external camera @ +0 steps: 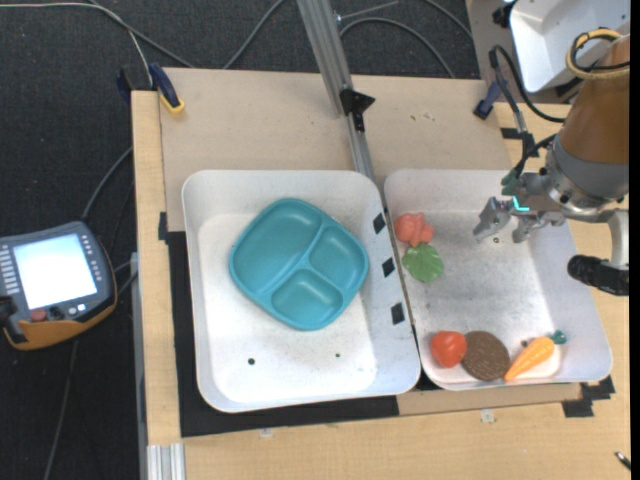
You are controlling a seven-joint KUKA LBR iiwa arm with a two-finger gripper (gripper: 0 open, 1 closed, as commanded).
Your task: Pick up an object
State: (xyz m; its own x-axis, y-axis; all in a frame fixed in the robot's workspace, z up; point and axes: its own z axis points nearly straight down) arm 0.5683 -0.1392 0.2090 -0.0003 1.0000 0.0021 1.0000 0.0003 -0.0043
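Along the right bin's [585, 313] near edge, at about 6 o'clock, a red tomato [449, 347], brown round patty [486, 355] and orange carrot [530, 358] lie in a row. Farther, at 10 o'clock, a green leafy piece [424, 264] touches a pink-orange piece [413, 229]. At 1 o'clock the gripper [508, 224] hovers, fingers spread, pinching nothing. A teal divided plate [298, 262] fills the left bin [215, 268].

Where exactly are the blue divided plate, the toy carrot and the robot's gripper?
blue divided plate [298, 262]: camera view, on the ridge between its compartments.
toy carrot [530, 357]: camera view, middle of its orange body.
gripper [505, 225]: camera view, midway between its fingertips.
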